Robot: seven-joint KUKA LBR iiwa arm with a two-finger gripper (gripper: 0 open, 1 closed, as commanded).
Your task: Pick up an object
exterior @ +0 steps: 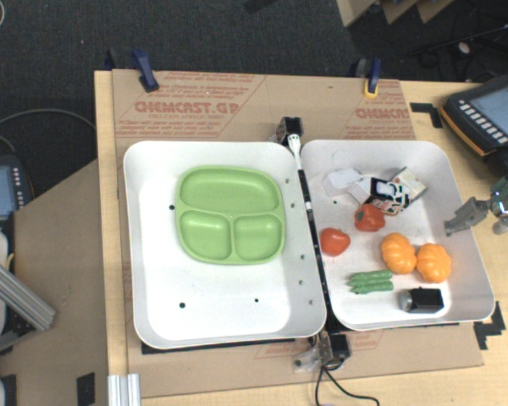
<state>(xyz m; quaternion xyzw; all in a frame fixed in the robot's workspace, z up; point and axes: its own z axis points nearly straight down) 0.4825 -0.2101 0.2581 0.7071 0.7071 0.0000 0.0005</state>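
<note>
Nearest you, at the front rim of the right bin (470, 307), sits a small black block (425, 299), and just left of it a bunch of green beans (371, 282). Behind them two orange fruits (416, 257) lie touching each other, with two red pieces, one (334, 242) by the inner wall and one (369, 218) further back. A black-and-white item (391, 194) and a crumpled white piece (343, 180) crowd the rear. The left bin (144, 227) holds a green divided plate (231, 212).

Your gripper (472, 214) hangs at the right bin's outer edge, carrying nothing; you cannot tell from this slant how wide its fingers stand.

Any item counts, so choose one standing apart. The beans look like a fair candidate: they lie low, with bare floor on several sides. The oranges are round and pressed together, so fingers would likely roll or wedge them. Centre over your target before descending, align the fingers across its narrow side, and avoid the rim, which could deflect a finger on the way down.
</note>
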